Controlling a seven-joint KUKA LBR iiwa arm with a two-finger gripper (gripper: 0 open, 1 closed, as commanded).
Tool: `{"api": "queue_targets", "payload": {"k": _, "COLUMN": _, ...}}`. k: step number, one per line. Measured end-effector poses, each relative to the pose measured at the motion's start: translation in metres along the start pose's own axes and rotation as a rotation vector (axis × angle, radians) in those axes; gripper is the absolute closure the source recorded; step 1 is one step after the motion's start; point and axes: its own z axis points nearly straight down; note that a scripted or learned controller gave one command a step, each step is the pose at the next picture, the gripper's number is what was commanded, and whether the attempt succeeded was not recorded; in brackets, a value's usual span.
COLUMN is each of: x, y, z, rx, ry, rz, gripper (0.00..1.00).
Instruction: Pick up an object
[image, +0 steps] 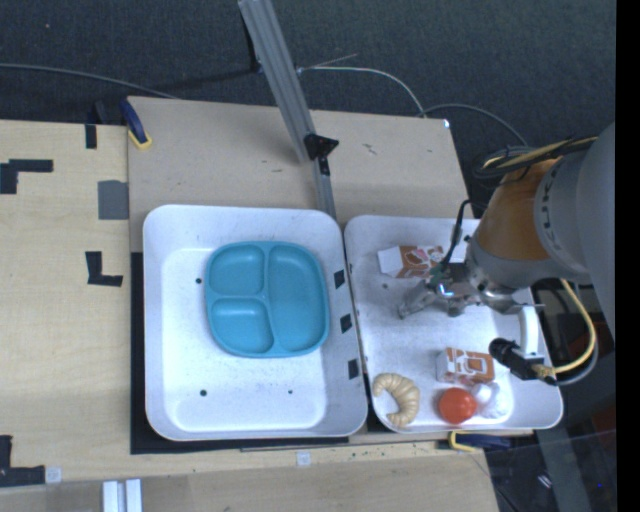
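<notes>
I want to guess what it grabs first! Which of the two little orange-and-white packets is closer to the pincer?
The upper packet, right beside the pincer. The other packet lies lower down, near the red ball.

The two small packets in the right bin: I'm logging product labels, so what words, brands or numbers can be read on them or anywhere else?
None can be read.
Upper packet: orange and white print, too blurred to read.
Lower packet: orange and white print, too blurred.
Blue tray: no markings visible.
</notes>
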Motion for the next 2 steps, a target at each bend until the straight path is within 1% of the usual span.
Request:
{"api": "queue_targets", "payload": {"k": 1, "x": 0.001, "y": 0.0, "z": -0.01, "rx": 0.001, "ry": 0.001, "rz": -0.001, "gripper": 1.0}}
{"api": "queue_targets", "payload": {"k": 2, "x": -0.003, "y": 0.005, "z": -0.072, "rx": -0.007, "ry": -0.001, "rz": 0.0, "gripper": 1.0}}
